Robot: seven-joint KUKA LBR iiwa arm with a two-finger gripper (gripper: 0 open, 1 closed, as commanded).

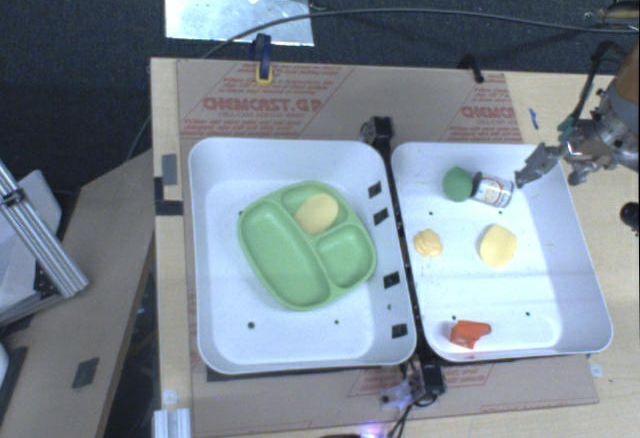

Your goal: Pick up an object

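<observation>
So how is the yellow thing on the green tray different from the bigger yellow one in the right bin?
The yellow piece on the green tray sits in a tray compartment; the bigger yellow piece lies on the right bin's bare floor. The tray one looks more golden, the other paler. Both are rounded, yellow and lumpy.

Only readable thing I'm spotting is red "CHEMCAST GP" print on the brown protective-paper sheet (300, 91) lying under the bins, far left side. It's repeating at far right but cut off and angled, so I'm not making that out.
</observation>
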